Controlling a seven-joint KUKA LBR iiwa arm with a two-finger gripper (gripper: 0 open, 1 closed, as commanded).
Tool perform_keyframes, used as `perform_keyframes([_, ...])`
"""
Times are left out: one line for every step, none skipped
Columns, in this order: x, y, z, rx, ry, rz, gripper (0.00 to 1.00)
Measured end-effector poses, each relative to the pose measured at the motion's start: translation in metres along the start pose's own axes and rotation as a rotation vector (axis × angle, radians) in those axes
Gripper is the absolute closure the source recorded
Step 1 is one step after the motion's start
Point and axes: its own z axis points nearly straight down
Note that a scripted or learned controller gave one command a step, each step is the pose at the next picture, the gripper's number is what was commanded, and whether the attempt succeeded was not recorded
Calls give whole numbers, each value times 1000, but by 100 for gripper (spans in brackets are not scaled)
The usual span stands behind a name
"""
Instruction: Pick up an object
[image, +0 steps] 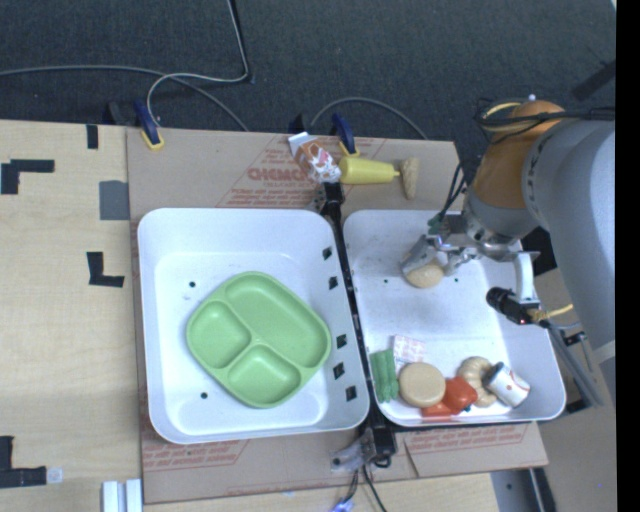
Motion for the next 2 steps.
perform_keyframes([73,5,-88,3,4,1,100])
perform_keyframes([73,4,-88,5,4,1,0])
